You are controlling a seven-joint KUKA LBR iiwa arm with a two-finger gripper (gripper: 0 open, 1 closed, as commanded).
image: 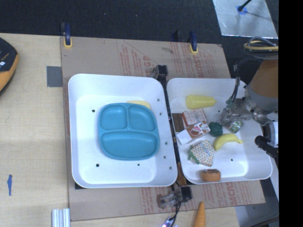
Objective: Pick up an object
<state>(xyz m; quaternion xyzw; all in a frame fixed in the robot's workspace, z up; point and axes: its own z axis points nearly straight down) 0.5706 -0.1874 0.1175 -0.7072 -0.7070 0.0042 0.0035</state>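
The right bin [251,171] holds several small items: a pale yellow cone-shaped piece [200,101], a red and white packet [195,123], a dark green lump [216,128], a yellow banana [226,140], a patterned pouch [203,152] and an orange-brown roll [210,175]. My gripper [232,118] is low over the right part of this bin, just above and right of the green lump and the banana. Its tip is small and cluttered in the camera view. A shiny bit sits right at it.
The left bin [80,126] carries a blue divided plate [129,130] with a yellow piece [138,103] peeking out behind it. Clamps [193,41] hold the cardboard underlay at the back. An orange object [200,215] lies in front of the bins.
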